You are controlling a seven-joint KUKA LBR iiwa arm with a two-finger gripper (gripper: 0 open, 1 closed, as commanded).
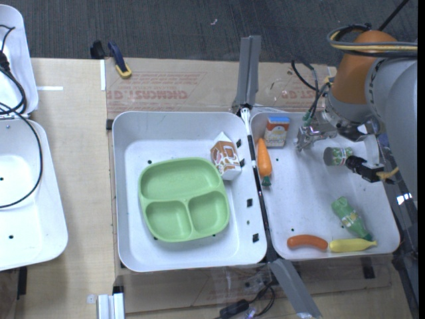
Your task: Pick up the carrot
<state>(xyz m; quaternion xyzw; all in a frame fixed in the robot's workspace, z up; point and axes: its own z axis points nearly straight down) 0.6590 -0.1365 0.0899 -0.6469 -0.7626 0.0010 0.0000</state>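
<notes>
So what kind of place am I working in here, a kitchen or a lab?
Most likely a robot lab bench, not a kitchen: two white bins sit side by side on cardboard, holding toy food like the carrot and a green plate, with loose cables at the left.

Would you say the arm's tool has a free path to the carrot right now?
Probably yes. The carrot lies exposed along the right bin's left wall, nothing on top; the tool hangs nearby. The wall and the small carton may crowd it.

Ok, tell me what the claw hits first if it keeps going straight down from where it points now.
Probably the bare floor of the right white bin; the claw sits right of the orange carrot, though depth is unclear.
</notes>
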